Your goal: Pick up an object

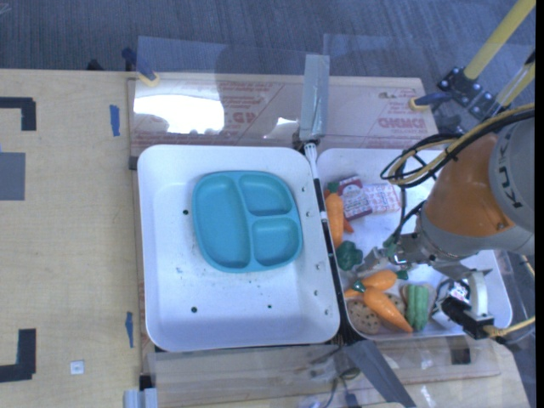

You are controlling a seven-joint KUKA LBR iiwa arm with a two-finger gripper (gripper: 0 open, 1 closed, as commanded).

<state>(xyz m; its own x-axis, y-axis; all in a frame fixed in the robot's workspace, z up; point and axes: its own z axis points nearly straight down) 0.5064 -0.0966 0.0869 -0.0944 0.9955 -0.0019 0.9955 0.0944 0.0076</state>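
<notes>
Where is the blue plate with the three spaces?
The blue plate lies flat in the middle of the left bin, across the divider from the toy carrots in the right bin.

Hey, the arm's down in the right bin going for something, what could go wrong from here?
The toys lie packed together under the arm, so the gripper may snag two at once or shove one aside. Several carrots sit against the bin's near wall, where the gripper might hit the rim. The cables looping by the wrist could catch.
</notes>
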